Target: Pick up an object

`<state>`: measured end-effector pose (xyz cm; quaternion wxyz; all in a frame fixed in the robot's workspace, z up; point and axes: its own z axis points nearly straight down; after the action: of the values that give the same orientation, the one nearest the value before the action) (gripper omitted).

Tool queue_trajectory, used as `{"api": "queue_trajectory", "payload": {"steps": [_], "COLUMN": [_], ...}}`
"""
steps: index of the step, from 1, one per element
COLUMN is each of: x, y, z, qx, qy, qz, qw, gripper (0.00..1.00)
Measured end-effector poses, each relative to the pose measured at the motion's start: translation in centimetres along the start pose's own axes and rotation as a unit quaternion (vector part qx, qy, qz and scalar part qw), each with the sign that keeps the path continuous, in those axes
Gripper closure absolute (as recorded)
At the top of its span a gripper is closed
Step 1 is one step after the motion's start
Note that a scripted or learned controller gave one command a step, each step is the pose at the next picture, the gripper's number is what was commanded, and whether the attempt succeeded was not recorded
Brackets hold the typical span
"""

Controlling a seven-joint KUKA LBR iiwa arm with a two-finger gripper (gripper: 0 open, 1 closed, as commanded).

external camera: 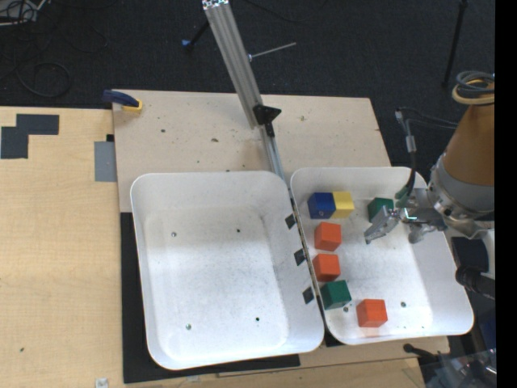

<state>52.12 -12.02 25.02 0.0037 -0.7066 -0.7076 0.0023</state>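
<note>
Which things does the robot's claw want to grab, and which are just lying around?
For the job:
claw
blue block
yellow block
three orange blocks
two green blocks
right bin, which holds them

Just lying about:
left bin
silver bar
blue clamp

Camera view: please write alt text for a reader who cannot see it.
A gripper reaches from the right into the right bin, beside a green block. That bin also holds three orange blocks, one blue, one yellow and another green block.
</note>
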Motion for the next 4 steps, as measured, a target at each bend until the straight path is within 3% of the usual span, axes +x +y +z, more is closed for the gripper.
{"api": "queue_trajectory", "payload": {"steps": [1,3,4], "x": [-0.1,0.2,-0.2], "y": [0.1,-1.4,-0.8], "z": [-0.2,11.9,13.0], "qx": [-0.003,0.000,-0.013], "qy": [-0.001,-0.001,-0.004], "qz": [0.002,0.002,0.002], "qw": [1.0000,1.0000,0.9999], "gripper": [0.00,0.00,0.00]}}
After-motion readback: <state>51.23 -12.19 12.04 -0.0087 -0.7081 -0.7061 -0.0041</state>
